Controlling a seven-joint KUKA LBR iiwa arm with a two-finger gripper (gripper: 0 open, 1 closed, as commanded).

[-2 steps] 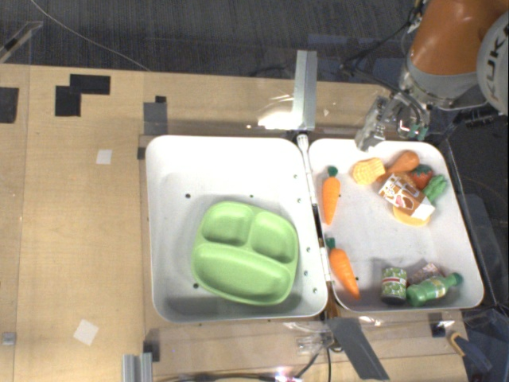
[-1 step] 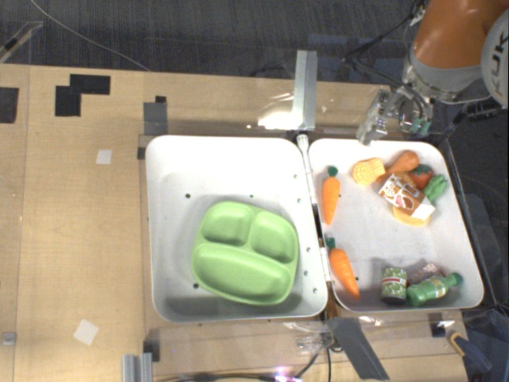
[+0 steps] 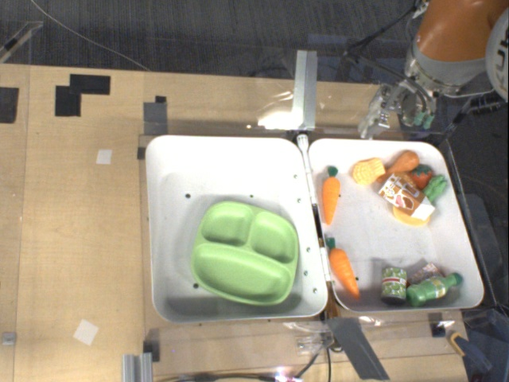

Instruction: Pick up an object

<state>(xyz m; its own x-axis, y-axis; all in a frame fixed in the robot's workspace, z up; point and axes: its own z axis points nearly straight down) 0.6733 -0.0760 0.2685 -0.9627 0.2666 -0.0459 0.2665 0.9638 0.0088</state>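
My gripper (image 3: 400, 108) hangs over the far rim of the right bin (image 3: 469, 249), near its back corner, with nothing seen in it. Below it in that bin lie a yellow corn piece (image 3: 367, 170), an orange food piece (image 3: 403, 161), a red and white packet (image 3: 400, 194) on a yellow slice (image 3: 414, 217), and a red and green vegetable (image 3: 432, 183). One carrot (image 3: 330, 198) lies along the bin's left wall and a second carrot (image 3: 343, 270) sits nearer the front. A small can (image 3: 393, 284) and a green bottle (image 3: 433, 290) rest at the front right.
The left bin (image 3: 171, 213) holds a green divided plate (image 3: 245, 251). A metal post (image 3: 305, 94) stands behind the divider between the bins. Cables run behind the arm at the top right. The wooden bench extends to the left.
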